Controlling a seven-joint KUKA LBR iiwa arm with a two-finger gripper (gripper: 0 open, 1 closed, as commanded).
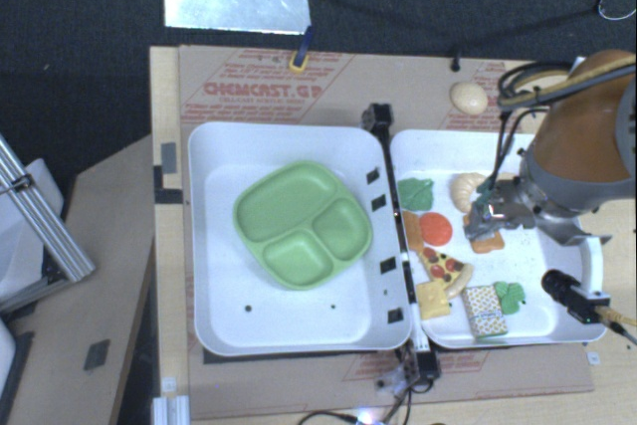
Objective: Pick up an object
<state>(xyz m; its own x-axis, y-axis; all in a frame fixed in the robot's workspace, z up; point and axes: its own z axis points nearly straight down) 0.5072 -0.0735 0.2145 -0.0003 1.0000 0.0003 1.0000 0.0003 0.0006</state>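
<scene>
My gripper [485, 216] hangs low in the right bin [528, 136], in its middle. Just under and in front of it lies a small orange-brown toy [487, 240], partly covered by the gripper. A beige bread-like piece [464, 187] sits close behind the gripper to its left. Further left lie a red tomato slice [435, 229] and a green leafy piece [415, 191]. Toward the front are a pizza slice [447, 268], a yellow cheese wedge [431, 300], a patterned cracker block [485, 311] and a small green broccoli piece [511, 295].
The left bin [214, 174] holds a green divided plate [303, 224]. A beige egg-shaped thing [469, 97] lies on the cardboard behind the right bin. The arm's grey and orange body [587, 144] overhangs the right bin's right side.
</scene>
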